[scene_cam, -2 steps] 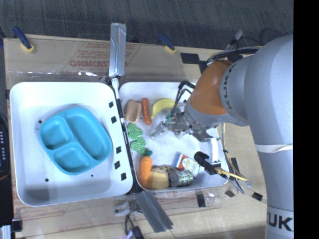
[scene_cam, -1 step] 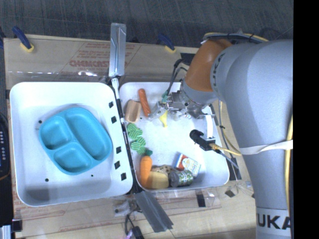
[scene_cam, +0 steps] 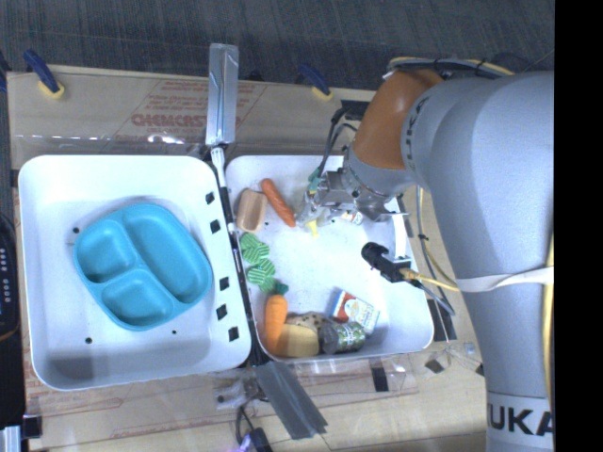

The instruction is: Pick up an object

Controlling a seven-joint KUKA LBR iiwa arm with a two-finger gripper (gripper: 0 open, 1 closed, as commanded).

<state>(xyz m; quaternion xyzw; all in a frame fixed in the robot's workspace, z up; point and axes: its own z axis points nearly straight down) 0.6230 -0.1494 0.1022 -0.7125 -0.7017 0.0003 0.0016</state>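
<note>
- Grey arm [scene_cam: 490,186] with an orange band [scene_cam: 386,121] reaches in from the right and ends over the far part of the right bin [scene_cam: 415,332].
- The gripper [scene_cam: 325,201] hangs low over the bin floor near the far wall; whether it is apart or together cannot be told from this slanted view, and nothing is seen between its tips.
- Just left of the gripper lies a thin carrot [scene_cam: 277,201], slanted, close to it but not clearly touching.
- Further left, against the bin's left wall, lies a tan bread roll [scene_cam: 250,209].
- Nearer the camera than the gripper and to its left lie two green ridged pieces [scene_cam: 256,260], one behind the other.
- Well nearer the camera, along the bin's near wall, sits a cluster: a second carrot [scene_cam: 274,316] with a green top, a pale yellow block [scene_cam: 300,339] touching it, a dark can [scene_cam: 344,337], and a small white carton [scene_cam: 354,309] with red marking.
- To the gripper's near right a black part [scene_cam: 382,260] with a yellow cable sticks out over the bin floor.
- Far to the gripper's left, the left bin [scene_cam: 38,252] holds a blue divided tray [scene_cam: 141,264], tilted across its floor.
- Both bins rest on the brown worktop [scene_cam: 113,111].
</note>
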